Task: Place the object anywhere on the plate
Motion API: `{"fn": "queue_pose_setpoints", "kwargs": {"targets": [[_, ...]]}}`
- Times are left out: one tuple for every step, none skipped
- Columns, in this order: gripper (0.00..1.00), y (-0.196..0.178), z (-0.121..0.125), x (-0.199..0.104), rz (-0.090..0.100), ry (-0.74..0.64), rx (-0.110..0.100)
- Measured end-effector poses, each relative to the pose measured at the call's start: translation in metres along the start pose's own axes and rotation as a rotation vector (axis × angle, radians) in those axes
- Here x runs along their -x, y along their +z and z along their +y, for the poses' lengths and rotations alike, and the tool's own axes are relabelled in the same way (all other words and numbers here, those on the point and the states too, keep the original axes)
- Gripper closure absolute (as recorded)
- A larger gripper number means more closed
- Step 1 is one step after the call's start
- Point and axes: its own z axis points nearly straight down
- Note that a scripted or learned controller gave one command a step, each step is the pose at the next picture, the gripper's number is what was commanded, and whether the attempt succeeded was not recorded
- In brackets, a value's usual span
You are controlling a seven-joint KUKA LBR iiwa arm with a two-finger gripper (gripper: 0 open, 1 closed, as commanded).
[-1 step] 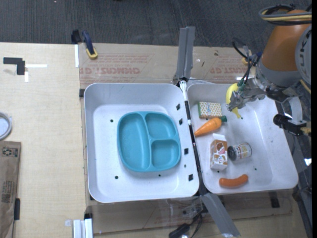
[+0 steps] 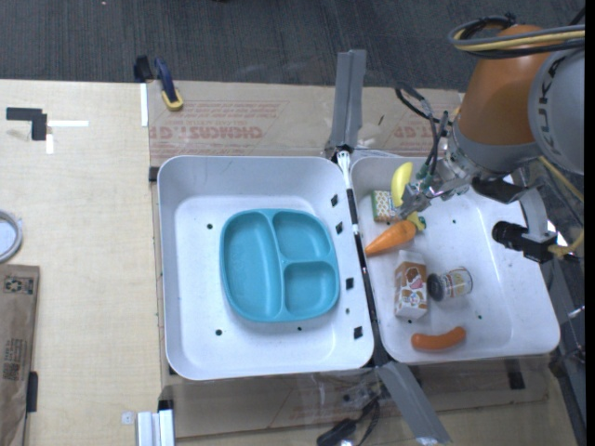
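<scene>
We are at the picking step: our tool [image 2: 420, 196] hovers over the carrot [image 2: 391, 237]; its grip we cannot tell. Next we must grasp, then carry to the plate [image 2: 279, 265].

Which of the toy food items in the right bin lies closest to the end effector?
The orange toy carrot: its leafy top sits right at the end effector. The yellow banana is a close second; the brown carton, small can and orange sausage lie farther off.

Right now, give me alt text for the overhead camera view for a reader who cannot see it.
A grey robot arm with an orange band reaches into the right white bin, its pincer above an orange toy carrot near a yellow banana, small carton, tin can and sausage. The left white bin holds a blue three-compartment plastic plate.
</scene>
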Motion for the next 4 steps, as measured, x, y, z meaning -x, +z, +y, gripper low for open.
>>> {"fn": "queue_pose_setpoints", "kwargs": {"targets": [[1.0,-0.019,0.05,-0.093,-0.002,-0.17,0.002],[1.0,-0.124,0.087,-0.104,-0.002,-0.333,0.001],[1.0,-0.031,0.085,-0.145,-0.001,-0.484,0.0],[0.0,-0.031,0.086,-0.144,-0.001,-0.484,0.001]]}}
